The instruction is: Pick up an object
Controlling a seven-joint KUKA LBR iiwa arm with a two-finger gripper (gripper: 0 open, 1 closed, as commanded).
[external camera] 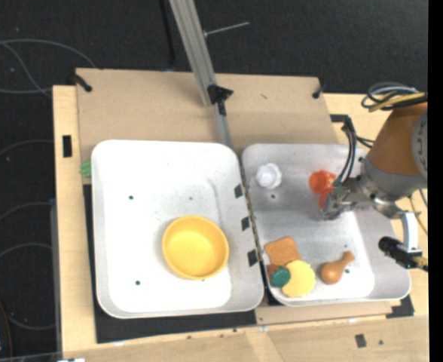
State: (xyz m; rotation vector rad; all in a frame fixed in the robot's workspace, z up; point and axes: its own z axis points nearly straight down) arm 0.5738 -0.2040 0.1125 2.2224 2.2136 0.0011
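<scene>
The right bin [372, 277] holds a red object [321, 180] near its back, a clear white object [268, 176] at the back left, and at the front an orange-brown slab [282, 249], a yellow round item [300, 276], a small green item [280, 276] and a brown drumstick-shaped toy [334, 268]. My gripper [331, 206] hangs low in the right bin, just in front of and beside the red object. A yellow bowl [196, 246] sits in the left bin [123, 172].
The arm with its orange band [398, 138] comes in over the right bin's right side. A metal pole [195, 44] slants up from between the bins at the back. Cables lie at the far right [391, 95].
</scene>
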